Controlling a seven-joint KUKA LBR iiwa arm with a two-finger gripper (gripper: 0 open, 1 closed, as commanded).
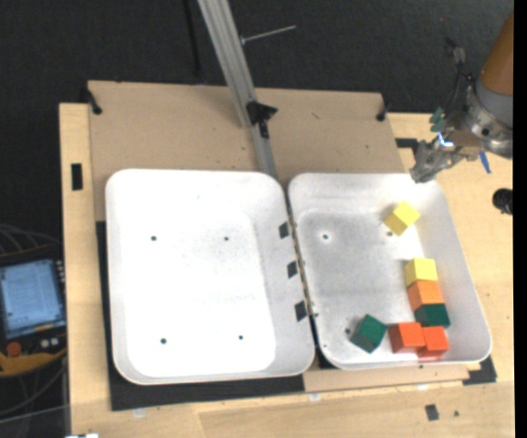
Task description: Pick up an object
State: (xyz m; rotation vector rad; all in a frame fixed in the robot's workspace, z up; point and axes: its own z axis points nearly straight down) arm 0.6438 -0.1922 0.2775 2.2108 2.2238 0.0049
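Note:
The right bin [336, 263] holds several small blocks. A yellow block [401, 217] lies alone near its far right corner. Along the right wall sit a yellow block [420, 270], an orange block [425, 293] and a dark green block [433, 315]. At the near edge are a green block [368, 333] and orange-red blocks [418, 338]. My gripper [425, 170] hangs over the far right corner of this bin, above and behind the lone yellow block. Nothing shows between its fingers.
The left bin [195, 272] stands beside the right one. A slanted metal rail [236, 71] runs from the top down to the gap between the bins. A handheld screen unit [22, 304] lies off the bench at the left.

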